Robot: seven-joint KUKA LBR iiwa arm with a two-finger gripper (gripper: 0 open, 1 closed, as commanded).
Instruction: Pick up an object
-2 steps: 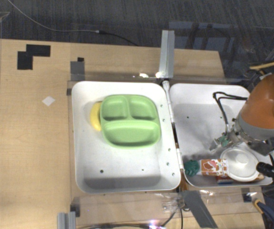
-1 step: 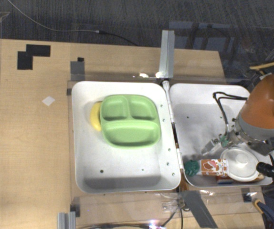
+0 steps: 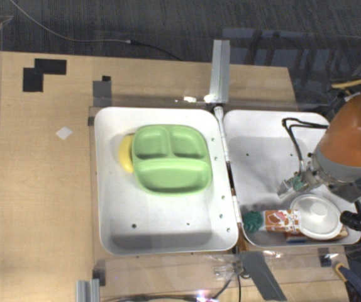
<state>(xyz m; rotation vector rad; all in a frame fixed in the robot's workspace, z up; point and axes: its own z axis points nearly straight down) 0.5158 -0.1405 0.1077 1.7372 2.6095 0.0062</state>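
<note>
My gripper hangs low over the right bin, near its lower right part, under the orange band of the arm. Just below and to the right of it sits a round white bowl. To the left of the bowl, a small orange-brown carton lies on its side along the bin's front wall. A dark green lump rests left of the carton, in the front left corner. I see nothing held by the gripper.
The left bin holds a green divided plate with a yellow object sticking out from under its left side. A black cable loops over the right bin's back right. A metal post stands behind the divider.
</note>
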